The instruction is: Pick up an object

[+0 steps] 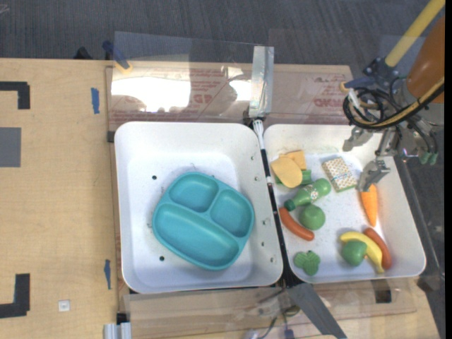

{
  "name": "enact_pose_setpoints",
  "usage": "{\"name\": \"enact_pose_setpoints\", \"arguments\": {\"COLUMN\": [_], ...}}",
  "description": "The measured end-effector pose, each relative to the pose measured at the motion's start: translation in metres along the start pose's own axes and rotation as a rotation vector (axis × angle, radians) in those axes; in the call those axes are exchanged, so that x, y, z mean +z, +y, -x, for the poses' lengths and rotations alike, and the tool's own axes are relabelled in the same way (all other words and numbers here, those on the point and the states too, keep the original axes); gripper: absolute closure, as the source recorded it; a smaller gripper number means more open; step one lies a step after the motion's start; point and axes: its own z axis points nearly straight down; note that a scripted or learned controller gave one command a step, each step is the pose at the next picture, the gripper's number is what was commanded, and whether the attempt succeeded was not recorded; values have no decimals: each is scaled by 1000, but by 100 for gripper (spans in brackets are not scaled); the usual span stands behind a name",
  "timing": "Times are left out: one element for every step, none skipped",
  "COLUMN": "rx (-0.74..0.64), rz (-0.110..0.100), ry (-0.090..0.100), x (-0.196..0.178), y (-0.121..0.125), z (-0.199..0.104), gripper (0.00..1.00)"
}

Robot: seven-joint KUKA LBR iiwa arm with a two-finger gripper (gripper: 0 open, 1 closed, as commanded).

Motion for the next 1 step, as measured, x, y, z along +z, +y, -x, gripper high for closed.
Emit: {"name": "enact_pose_setpoints", "arguments": {"rx": [-15], "rz": [3], "ry": [10], "x": [75], "y": [-6], "z": [28], "gripper": [0]}}
